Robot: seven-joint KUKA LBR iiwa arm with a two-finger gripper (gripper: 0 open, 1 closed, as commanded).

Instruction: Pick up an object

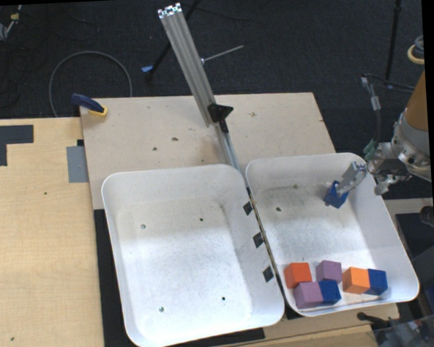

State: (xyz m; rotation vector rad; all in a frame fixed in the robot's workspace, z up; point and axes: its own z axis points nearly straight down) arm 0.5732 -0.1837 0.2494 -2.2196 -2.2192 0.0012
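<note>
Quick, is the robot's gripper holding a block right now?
Gripper: shut on the blue block, with the block between its fingers, over the right bin.

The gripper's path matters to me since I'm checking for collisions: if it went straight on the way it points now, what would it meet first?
The gripper points down-left at the blue block, which looks to be at its fingertips already. Beyond that lies the right bin floor. Depth is unclear.

Wooden bench (273,125), two white bins side by side, left bin (181,252), right bin (307,200)
</note>
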